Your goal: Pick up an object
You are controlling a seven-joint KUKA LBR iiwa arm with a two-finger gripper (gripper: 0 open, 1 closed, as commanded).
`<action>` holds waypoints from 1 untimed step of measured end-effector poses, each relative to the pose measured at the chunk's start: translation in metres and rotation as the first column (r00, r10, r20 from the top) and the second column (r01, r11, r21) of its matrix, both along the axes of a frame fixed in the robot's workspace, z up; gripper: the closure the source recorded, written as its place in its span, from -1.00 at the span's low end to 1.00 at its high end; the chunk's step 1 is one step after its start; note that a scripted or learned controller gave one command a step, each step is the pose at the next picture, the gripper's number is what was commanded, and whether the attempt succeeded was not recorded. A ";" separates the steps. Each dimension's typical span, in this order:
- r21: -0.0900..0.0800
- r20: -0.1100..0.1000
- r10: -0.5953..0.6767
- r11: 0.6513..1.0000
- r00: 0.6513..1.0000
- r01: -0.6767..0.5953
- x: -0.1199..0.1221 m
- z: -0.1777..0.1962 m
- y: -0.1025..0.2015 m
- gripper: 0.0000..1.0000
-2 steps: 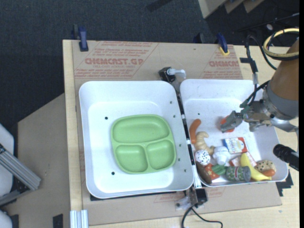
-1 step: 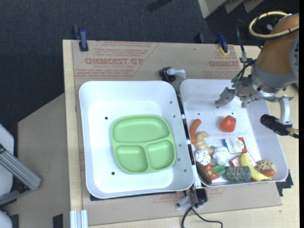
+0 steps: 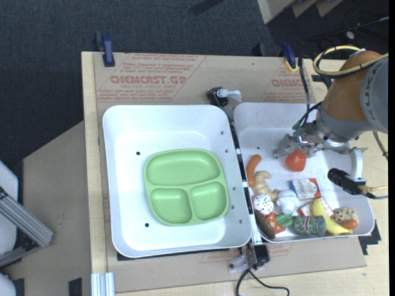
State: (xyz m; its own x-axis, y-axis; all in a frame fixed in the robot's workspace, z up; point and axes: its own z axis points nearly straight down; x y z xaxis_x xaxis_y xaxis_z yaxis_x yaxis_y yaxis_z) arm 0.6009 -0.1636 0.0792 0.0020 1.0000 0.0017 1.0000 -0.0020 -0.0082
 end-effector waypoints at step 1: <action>0.001 0.003 0.001 1.000 1.000 -0.001 -0.026 0.005 0.010 -1.00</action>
